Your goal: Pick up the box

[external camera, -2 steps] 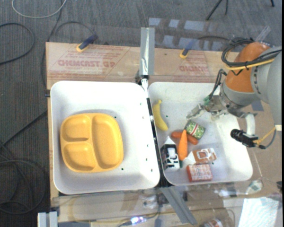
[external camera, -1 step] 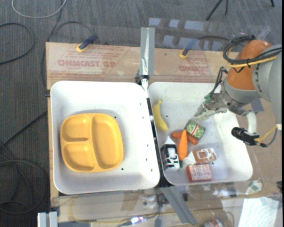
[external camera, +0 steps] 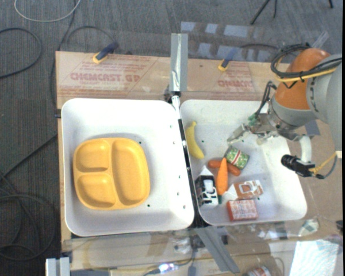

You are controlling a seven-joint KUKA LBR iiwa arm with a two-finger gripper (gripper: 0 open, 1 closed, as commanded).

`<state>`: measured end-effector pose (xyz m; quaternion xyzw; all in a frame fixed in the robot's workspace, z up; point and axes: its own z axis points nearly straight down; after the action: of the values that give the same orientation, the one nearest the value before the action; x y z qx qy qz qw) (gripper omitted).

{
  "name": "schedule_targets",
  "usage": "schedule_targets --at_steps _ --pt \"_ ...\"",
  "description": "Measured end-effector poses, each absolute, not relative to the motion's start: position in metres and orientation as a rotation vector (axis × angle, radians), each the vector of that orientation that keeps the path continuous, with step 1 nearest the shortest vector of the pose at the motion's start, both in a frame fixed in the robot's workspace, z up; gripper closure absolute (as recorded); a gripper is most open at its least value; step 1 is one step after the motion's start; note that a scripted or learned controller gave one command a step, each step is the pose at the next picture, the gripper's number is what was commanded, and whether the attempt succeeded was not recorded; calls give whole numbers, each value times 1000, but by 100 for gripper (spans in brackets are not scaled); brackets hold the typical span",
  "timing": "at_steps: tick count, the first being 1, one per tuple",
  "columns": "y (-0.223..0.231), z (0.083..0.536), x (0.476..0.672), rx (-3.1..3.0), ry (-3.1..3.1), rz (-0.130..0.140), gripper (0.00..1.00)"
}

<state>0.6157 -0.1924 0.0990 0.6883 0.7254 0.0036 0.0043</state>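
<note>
Box (external camera: 242, 210), red, one, lies at lower right of the right bin (external camera: 287, 197). Also there: one banana (external camera: 194, 140), two carrots (external camera: 221, 175), three cartons. End effector (external camera: 245, 132) hovers upper right, fingers spread, holding nothing. Left bin (external camera: 103, 114): one yellow tray (external camera: 111, 172).
</note>
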Motion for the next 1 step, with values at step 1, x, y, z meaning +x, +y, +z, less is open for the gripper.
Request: schedule_targets --at_steps 1 --pt "-204 89 632 2193 2250 12 0"
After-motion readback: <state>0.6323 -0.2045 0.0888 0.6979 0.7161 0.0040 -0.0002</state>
